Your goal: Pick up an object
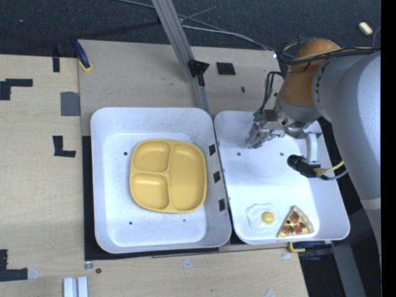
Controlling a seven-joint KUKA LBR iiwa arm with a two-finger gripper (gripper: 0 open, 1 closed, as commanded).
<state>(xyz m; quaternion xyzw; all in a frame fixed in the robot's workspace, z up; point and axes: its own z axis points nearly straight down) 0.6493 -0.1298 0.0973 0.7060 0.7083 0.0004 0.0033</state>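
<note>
A yellow divided plate (167,175) lies in the left bin (111,129). In the right bin (238,166), near its front edge, sit a toy fried egg (263,216) and a toy pizza slice (296,222) side by side. My gripper (255,139) hangs over the back part of the right bin, fingers pointing down and to the left. It is well behind the egg and pizza, and nothing shows between its fingers.
A slanted metal pole (179,42) crosses the bench behind the bins. A black cable connector (303,164) hangs over the right bin beside the arm. Black clips (215,177) line the divide between the bins.
</note>
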